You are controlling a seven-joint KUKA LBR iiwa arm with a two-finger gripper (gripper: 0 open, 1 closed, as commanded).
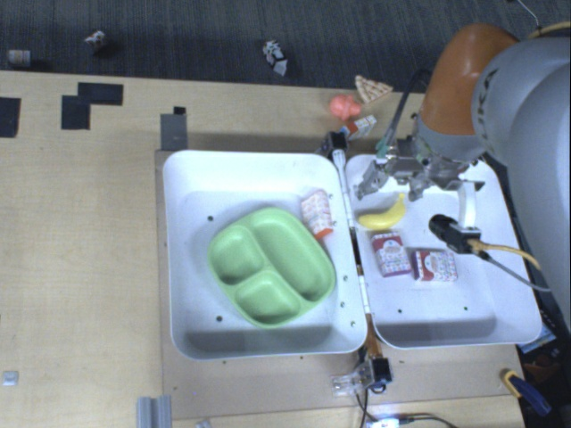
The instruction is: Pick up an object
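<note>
Camera view, looking down at a slant, has my gripper over the far end of the right-hand shallow white plastic bin. My fingers look spread apart, with nothing between them; I hold nothing.

The likeliest thing to pick is the small curved yellow toy banana, which lies just nearer the camera than my fingertips, close to the wall the two bins share. Beside it, further down the bin, are a red-and-white printed carton and a second red-and-white printed carton, close together. They lie flat and would be harder to pinch.

To take the banana well, I judge that I should shift a little toward the camera, so that its middle sits midway between my fingers. I should also turn my wrist so that I close across its narrow width, not along its curve. The bin wall is near on that side, so I would keep the finger there from catching on the rim as I go down. I should descend until my tips straddle the banana, close firmly, and then lift straight up. The fruit looks smooth and rounded and may squirt out if I grip off-centre.

The left-hand shallow white plastic bin holds a pale green three-compartment plastic plate and a small red-and-white packet. Both are well apart from me.
</note>
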